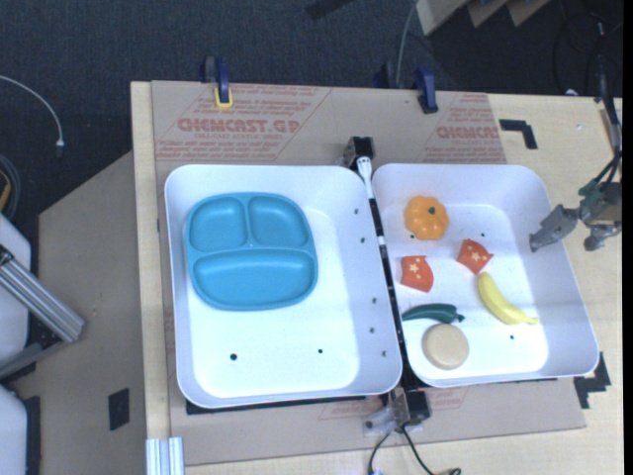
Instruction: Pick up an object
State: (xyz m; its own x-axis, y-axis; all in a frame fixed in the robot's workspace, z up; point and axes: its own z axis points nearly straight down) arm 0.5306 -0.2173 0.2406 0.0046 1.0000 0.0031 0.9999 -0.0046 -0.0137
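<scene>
the things on offer all lie in the right bin (554, 201): an orange pumpkin-like toy (425, 218) near its top left, two red strawberry-like pieces (416, 273) and (474, 255) below it, a yellow banana (503, 301) slanting toward the lower right, a dark green pepper or bean (434, 313) and a round tan disc (445, 345) touching just under it. none of them is lifted; each rests on the bin floor. the pincer (566, 226) hangs at the right rim of this bin, near the edge of view, well apart from the banana and the nearer red piece, and i cannot tell whether it is apart or together at this size and angle. nothing sits between its tips as far as can be seen. so the task looks barely begun: approach, descent, grasp and lift are all left. the left bin (336, 344) holds a blue divided plate (252, 250), and both bins rest on the table (297, 117).
</scene>
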